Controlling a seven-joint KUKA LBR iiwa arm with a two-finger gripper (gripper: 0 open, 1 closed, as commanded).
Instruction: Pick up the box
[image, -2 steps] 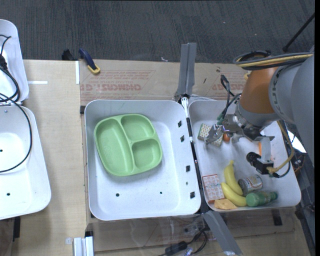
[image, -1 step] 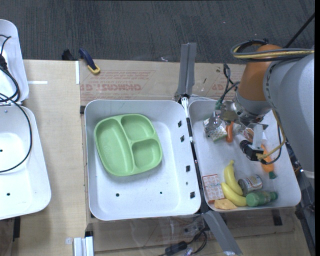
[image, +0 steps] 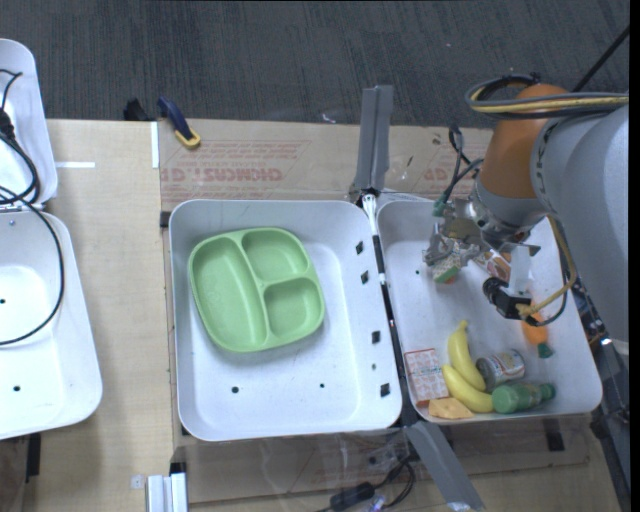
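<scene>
The box (image: 425, 373) is a small flat carton with a red and white label. It lies flat near the front left corner of the right bin (image: 400, 290), beside the bananas. My gripper (image: 446, 256) hangs low over the far part of the same bin, well behind the box and apart from it. A small green and red item (image: 448, 270) sits right under the gripper tip; whether it is touched is unclear. The orange band of the arm (image: 515, 150) rises behind the gripper.
Two yellow bananas (image: 462, 368), a can (image: 501, 368), a green bottle (image: 520, 397) and a small orange piece (image: 541, 345) crowd the right bin's front. A green divided plate (image: 257, 288) lies in the left bin (image: 290, 400). Cables hang beside the wrist.
</scene>
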